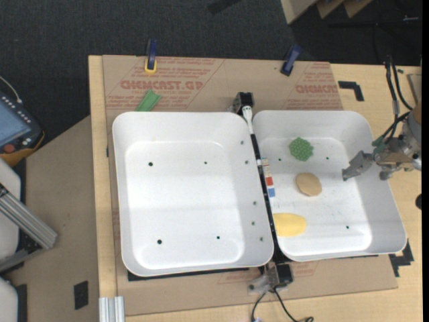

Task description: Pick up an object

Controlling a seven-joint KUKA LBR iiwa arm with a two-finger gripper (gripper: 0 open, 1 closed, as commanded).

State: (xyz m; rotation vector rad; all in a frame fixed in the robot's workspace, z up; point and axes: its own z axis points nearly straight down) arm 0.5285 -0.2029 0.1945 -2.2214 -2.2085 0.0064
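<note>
My jaws (355, 170) hang over the right bin (375, 210), at its three o'clock edge; whether they're parted, I cannot tell. Green ball (301, 148), tan disc (309, 184) and yellow piece (289, 225) lie inside.

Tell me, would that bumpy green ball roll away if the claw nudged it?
Probably somewhat: the green ball looks round and lies loose on the right bin floor. Its knobbly surface might slow it and give the gripper purchase. It looks small, so likely light.

The gripper (355, 168) reaches in from the right edge, wrist level, one grey finger angled down ahead of it.
</note>
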